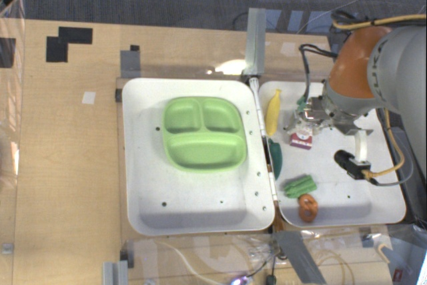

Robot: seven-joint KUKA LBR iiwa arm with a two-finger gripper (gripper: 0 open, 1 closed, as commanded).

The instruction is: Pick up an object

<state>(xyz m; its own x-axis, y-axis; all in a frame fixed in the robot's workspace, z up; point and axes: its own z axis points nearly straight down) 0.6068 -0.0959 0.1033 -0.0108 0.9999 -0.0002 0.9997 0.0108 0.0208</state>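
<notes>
My gripper hangs low over the upper middle of the right bin, reaching in from the right. Directly below it, touching or nearly touching, lies a small red and white packet. A yellow banana-shaped toy lies to the gripper's left, along the bin's left wall. A dark green piece sits further down that wall. A light green bumpy toy and a brown-orange round toy lie near the bin's front left.
The left bin holds a light green divided plate in its middle. A metal post stands behind the wall shared by the two bins. The arm's grey and orange body covers the right bin's back right.
</notes>
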